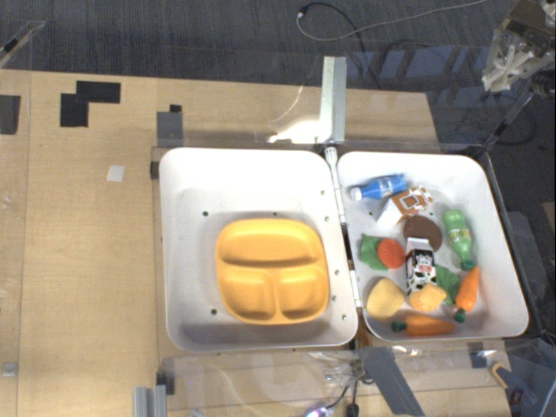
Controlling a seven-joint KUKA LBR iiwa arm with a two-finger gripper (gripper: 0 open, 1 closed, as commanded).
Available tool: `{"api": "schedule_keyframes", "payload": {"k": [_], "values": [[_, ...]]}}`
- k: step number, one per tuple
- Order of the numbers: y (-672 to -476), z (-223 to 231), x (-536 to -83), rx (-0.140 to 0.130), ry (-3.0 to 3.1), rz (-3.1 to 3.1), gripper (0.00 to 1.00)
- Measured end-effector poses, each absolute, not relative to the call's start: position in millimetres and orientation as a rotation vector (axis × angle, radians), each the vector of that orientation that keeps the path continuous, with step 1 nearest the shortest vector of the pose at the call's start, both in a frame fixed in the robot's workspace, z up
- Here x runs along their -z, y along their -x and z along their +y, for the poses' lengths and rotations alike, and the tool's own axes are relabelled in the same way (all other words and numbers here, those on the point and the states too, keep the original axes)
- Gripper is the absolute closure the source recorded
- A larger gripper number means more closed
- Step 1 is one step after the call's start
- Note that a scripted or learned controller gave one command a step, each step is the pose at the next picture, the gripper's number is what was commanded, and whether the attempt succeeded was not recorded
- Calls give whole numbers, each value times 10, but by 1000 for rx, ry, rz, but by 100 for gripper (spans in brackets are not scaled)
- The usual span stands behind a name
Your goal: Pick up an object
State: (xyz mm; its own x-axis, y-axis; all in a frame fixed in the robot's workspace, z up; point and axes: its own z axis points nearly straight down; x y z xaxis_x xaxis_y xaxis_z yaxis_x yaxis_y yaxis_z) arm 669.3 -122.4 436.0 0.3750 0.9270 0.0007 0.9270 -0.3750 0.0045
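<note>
The right bin [495, 200] holds several toy foods. Among them are a blue bottle [380, 187], a green bottle [458, 237], a brown disc [421, 229], a black-and-white carton [421, 270], a red fruit [390, 252], a yellow pear [386, 298] and two carrots [467, 289] [426, 326]. My gripper [506, 66] hangs at the top right corner, beyond the bin's far right corner and well away from the objects. Nothing can be seen in it.
The left bin [187, 198] carries a yellow divided plate [273, 268]. A metal post [334, 102] stands behind the seam between the bins. A cable [347, 24] loops on the dark floor at the back. Wooden bench lies to the left.
</note>
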Motion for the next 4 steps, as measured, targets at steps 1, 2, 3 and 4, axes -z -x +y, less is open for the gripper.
{"api": "schedule_keyframes", "payload": {"k": [1,2,3,4], "values": [[-6319,-1872,-4352,-4,-2907,1185,100],[-6471,-1963,-4284,-5,-3092,548,100],[-6515,-1863,-4346,-2,-3078,623,100],[-6527,-1839,-4466,-6,-3074,637,100]]}}
